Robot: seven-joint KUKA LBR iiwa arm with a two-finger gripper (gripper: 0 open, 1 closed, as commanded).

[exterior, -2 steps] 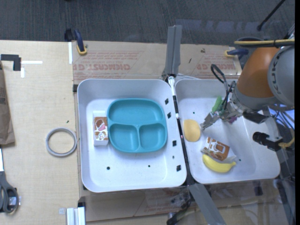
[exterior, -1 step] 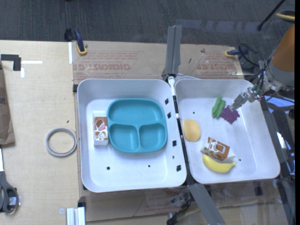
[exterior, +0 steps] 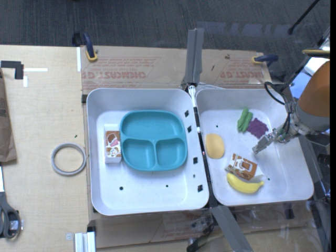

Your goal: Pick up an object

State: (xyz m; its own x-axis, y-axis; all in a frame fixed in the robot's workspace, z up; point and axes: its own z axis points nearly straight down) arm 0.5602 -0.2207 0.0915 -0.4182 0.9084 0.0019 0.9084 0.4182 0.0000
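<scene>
The gripper (exterior: 264, 144) hangs low over the right bin (exterior: 294, 190), reaching in from the right, its tip just below the purple toy (exterior: 257, 126). Whether its fingers are spread or closed cannot be told at this angle — nothing shows between them.

Around it the right bin is crowded: a green toy (exterior: 244, 119) lies touching the purple one's left side, a yellow-orange rounded piece (exterior: 214, 145) sits near the bin's left wall, and toward the front a small orange-and-white carton (exterior: 242, 167) rests just above a banana (exterior: 244, 184). The carton and banana lie near the gripper, to its front-left, apart from it.

The left bin (exterior: 105, 193) carries a teal divided plate (exterior: 154, 140) with a small printed box (exterior: 112, 146) touching its left edge. Outside the bins, on the wooden bench (exterior: 42, 114), lie a grey tape ring (exterior: 69, 158) and — at the lower left corner — scissors (exterior: 9, 220).
</scene>
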